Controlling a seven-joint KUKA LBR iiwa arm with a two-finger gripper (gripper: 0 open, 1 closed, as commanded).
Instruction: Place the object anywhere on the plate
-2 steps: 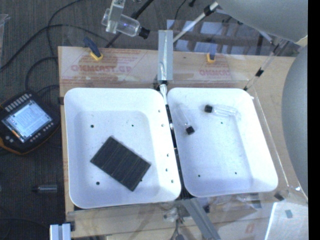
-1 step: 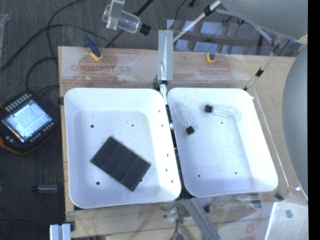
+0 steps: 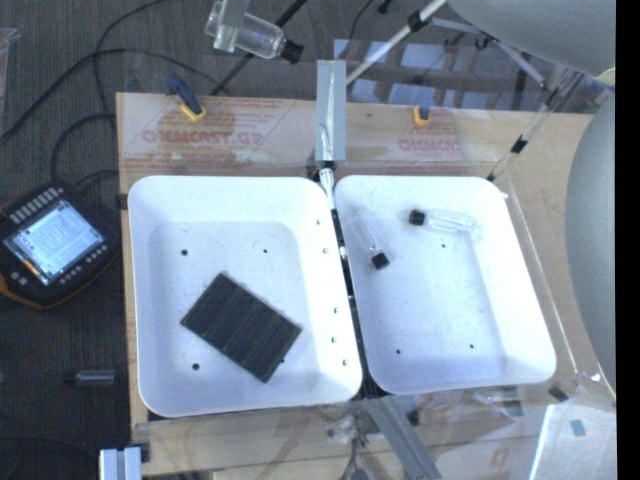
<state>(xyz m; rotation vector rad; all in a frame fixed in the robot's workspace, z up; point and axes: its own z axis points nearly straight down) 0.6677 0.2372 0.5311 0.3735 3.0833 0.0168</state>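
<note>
A dark grey square plate point(image 3: 241, 326) with ribbed lines lies flat, turned at an angle, in the left bin point(image 3: 160, 208). In the right bin point(image 3: 520, 298) lie two small clear tubes with black caps. One tube point(image 3: 445, 223) lies near the back, its cap pointing left. The other tube point(image 3: 368, 240) lies by the bin's left wall, its cap toward the front. Part of the grey arm point(image 3: 530, 8) looms blurred across the top right corner and runs down the right side, high above the bins.
A metal post point(image 3: 330, 108) stands behind the gap between the bins. A clear fixture point(image 3: 245, 23) hangs at the top left. A handheld pendant point(image 3: 55, 243) lies on the floor left of the bench, with cables behind it.
</note>
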